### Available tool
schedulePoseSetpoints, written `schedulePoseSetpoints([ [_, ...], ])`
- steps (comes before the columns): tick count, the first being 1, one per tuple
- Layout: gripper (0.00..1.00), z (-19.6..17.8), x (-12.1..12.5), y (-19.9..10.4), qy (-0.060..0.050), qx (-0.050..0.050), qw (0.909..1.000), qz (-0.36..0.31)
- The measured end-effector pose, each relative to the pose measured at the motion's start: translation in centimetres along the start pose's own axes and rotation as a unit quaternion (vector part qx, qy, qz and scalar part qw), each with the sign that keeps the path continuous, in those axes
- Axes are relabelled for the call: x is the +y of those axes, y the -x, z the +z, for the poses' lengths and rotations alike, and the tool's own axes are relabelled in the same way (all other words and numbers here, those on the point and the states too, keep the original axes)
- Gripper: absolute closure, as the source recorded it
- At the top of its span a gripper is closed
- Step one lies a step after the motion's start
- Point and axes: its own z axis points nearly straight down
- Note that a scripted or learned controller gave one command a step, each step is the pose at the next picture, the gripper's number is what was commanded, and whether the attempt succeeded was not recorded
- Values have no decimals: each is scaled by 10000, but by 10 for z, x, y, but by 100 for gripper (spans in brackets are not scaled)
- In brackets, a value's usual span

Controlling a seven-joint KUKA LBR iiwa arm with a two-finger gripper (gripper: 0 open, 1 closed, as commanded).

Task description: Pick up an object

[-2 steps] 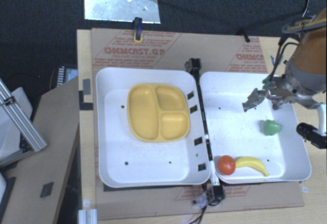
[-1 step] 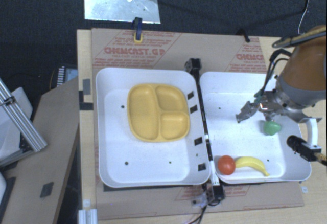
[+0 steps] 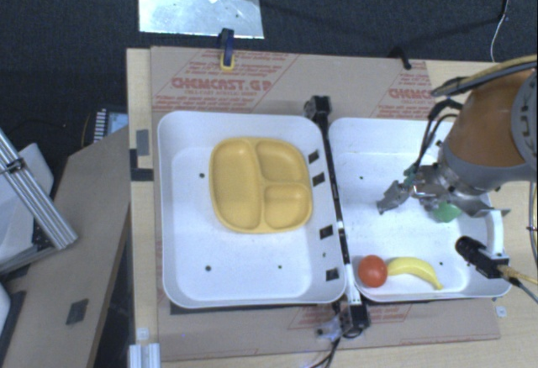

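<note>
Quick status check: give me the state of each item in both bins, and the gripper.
Yellow divided plate: flat, upright, in the left bin.
Tomato: resting at the right bin's near edge, beside the banana.
Banana: lying flat, ungrasped.
Green object: partly hidden under the arm.
Gripper: low over the right bin, holding nothing visible.

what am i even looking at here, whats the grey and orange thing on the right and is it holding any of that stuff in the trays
You are looking down at a slant from one camera fixed above a bench. The grey and orange thing is a robot arm reaching in from the right; its job is to pick up an object. At its tip is a gripper, low over the right bin. Nothing can be seen between its fingers, so I would not say it holds anything. Something green sits under the wrist, too hidden to name. Near that bin's front edge lie a tomato and a banana. The left bin holds a yellow divided plate.
</note>
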Motion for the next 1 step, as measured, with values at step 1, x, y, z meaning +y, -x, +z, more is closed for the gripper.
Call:
schedulePoseSetpoints([
  [1, 0, 51, 8, 7, 0, -1, 10000, 2],
])
